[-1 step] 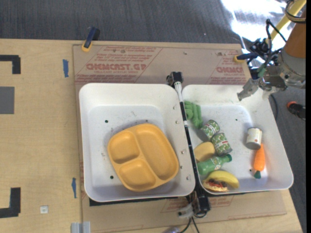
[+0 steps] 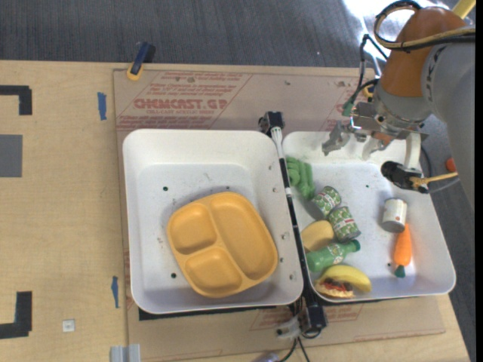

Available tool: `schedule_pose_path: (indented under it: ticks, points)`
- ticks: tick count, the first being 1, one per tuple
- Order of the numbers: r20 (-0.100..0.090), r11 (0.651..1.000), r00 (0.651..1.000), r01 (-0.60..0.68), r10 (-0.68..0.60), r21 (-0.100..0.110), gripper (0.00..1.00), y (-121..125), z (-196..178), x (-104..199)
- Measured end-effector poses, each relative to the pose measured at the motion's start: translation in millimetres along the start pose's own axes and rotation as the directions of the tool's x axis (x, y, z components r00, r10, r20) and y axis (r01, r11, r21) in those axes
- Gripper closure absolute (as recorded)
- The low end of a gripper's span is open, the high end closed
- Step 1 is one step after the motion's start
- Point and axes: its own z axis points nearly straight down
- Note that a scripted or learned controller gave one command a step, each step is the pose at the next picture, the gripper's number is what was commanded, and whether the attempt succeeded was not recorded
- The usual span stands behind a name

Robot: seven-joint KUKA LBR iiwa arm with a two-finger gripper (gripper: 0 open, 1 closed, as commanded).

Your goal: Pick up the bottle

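Observation:
A small green bottle (image 2: 330, 256) lies on its side in the right bin (image 2: 434, 225), near the front, between a yellow lump (image 2: 316, 234) and a banana (image 2: 346, 280). My gripper (image 2: 352, 143) hangs over the bin's back edge, well behind the bottle. It is open, its two fingers (image 2: 332, 140) spread with nothing between them.
The right bin also holds a green leafy toy (image 2: 300, 178), two green-and-white cans (image 2: 327, 200) (image 2: 344, 222), a silver can (image 2: 393, 213) and a carrot (image 2: 403, 249). In the left bin (image 2: 143, 202) sits a yellow divided plate (image 2: 220, 242).

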Motion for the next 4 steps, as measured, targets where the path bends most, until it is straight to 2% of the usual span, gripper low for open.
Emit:
schedule_pose_path:
  ticks: [1, 2, 3, 4]
  points:
    - [0.001, 0.994, 0.994, -0.110, 0.110, -0.004, 0.00, -2.1, 53.8, 17.7]
    - [0.002, 0.994, 0.994, -0.109, 0.109, -0.004, 1.00, -1.9, 43.8, 18.3]
    - [0.003, 0.998, 0.998, 0.066, -0.066, -0.006, 1.00, 5.0, -50.8, -27.9]
    - [0.006, 0.922, 0.922, 0.387, -0.387, -0.006, 1.00, 11.0, -110.5, -67.6]
